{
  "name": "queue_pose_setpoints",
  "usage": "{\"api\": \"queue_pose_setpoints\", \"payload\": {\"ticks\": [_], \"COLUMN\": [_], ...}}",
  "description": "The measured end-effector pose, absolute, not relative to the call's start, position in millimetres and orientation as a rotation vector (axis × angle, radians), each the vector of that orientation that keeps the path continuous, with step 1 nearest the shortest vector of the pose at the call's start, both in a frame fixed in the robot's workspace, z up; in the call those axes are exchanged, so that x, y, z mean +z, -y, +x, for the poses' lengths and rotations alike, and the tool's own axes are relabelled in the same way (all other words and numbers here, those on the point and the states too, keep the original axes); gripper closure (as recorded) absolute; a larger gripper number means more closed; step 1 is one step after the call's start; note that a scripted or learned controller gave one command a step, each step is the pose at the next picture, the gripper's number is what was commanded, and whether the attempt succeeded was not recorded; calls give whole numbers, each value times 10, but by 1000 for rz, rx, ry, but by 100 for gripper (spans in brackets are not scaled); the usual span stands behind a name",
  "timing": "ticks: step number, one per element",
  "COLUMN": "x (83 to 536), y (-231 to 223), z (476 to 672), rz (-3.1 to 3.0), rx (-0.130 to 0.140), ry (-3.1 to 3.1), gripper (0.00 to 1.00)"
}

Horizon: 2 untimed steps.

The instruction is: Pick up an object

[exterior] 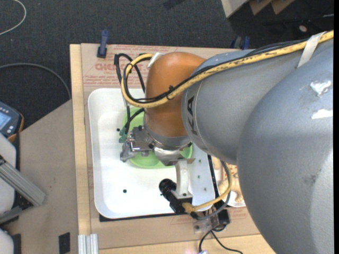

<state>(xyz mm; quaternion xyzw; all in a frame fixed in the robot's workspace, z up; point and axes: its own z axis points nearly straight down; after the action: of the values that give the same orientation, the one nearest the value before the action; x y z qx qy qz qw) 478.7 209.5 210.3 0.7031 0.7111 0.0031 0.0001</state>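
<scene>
Lowered into the left white bin [106, 157], the gripper [128, 148] is seen as a cluster of dull grey metal parts beneath the arm's wrist, and whether it is spread or closed cannot be told, since the arm covers most of it from above. The arm [254, 120] is shown as a broad, smooth grey casing with a rounded, glossy orange band [169, 99] above the wrist, and a yellow cable [249, 54] and thinner black cables are looped along it. The bin is presented as a shallow, smooth tray of white plastic with rounded corners, set on a pale wooden bench [82, 142] with red print along its edge. A flat, light green object [145, 160], rounded at its visible edge and matte in finish, is seen lying on the bin floor near the bin's middle. Most of the object is hidden under the wrist, so its full shape cannot be made out. It is placed directly below and just beside the metal parts, its rim showing toward the near side of the bin; contact between them cannot be confirmed. A small dark speck [125, 190] is visible on the bin floor, nearer the bin's front edge.
</scene>
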Motion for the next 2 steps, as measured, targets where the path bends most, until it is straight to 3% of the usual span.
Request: {"api": "queue_pose_setpoints", "payload": {"ticks": [1, 2], "x": [3564, 3609], "y": [-1451, -1485], "z": [4799, 4798], "rz": [2220, 2218], "rx": [13, 3], "ry": [-2214, -2222], "gripper": [0, 100]}}
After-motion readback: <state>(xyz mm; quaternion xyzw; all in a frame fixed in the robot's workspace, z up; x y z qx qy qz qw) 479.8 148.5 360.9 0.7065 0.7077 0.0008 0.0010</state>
